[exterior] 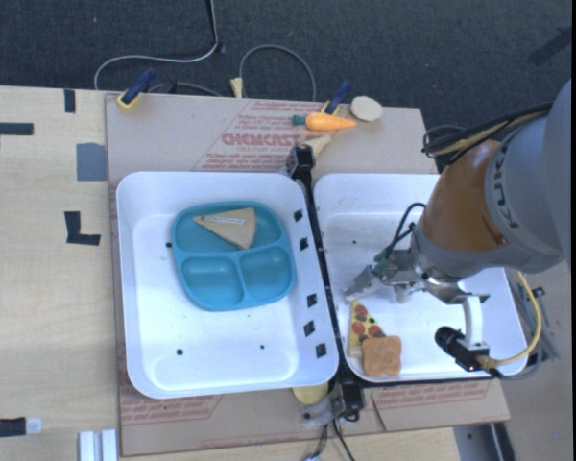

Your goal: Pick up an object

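My gripper (363,281) hangs open over the pizza (364,325) and toast (382,355) — next I drop down and pinch.

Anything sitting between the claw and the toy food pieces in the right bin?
Nothing visible. The claw hangs over bare white floor of the right bin, just above the flat pizza-slice toy and the tan bread-like square beside it.

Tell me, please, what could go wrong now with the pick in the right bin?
The pizza slice and the toast piece lie touching, so a grasp may disturb both. They also sit close to the right bin's left wall, which could block the tool.
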Robot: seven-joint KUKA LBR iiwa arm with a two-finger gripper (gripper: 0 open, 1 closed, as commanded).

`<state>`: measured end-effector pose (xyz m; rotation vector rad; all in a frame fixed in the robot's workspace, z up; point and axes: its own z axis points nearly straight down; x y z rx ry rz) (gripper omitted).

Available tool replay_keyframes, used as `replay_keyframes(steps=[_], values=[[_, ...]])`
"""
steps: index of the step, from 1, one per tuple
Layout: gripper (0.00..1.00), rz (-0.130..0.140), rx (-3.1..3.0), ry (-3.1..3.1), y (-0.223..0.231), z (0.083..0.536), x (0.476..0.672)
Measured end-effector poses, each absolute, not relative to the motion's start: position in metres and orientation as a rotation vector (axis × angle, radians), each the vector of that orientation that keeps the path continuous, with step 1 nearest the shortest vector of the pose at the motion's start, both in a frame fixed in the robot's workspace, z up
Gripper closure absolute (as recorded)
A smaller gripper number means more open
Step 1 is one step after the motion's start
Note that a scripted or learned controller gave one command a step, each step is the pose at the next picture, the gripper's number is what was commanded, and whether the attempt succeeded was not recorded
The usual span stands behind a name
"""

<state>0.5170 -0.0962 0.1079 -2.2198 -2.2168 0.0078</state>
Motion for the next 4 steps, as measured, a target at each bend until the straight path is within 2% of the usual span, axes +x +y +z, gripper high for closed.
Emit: replay_keyframes(steps=[1,2,3,4], values=[[0.0,0.0,-2.232,-2.224,-0.189,0.148,0.571],[0.0,0.002,-2.215,-2.229,-0.107,0.085,0.591],[0.0,-0.006,-2.221,-2.231,-0.108,0.085,0.672],[1.0,0.0,-2.222,-2.228,-0.109,0.096,0.669]])
